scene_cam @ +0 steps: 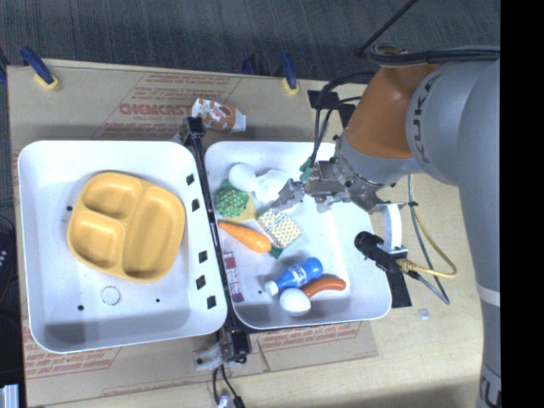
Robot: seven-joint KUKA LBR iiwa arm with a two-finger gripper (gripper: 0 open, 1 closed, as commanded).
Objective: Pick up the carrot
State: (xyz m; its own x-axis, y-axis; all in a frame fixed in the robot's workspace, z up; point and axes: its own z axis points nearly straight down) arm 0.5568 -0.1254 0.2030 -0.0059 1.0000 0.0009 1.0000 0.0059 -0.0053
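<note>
A dark grey carpeted floor (170, 11) is seen across the top of the camera view, its weave marked by fine ribbed lines. Below it, a bench (442, 330) of pale tan surface is laid out, and a sheet of brown cardboard (161, 96) printed with red lettering is spread over it. The cardboard is held at its far edge by blue clamps (38, 66), one at the left corner and others near the middle. A thin dark cable (399, 11) is run slantwise over the carpet at the upper right. The scene is lit evenly, and only soft shadows are cast
</note>
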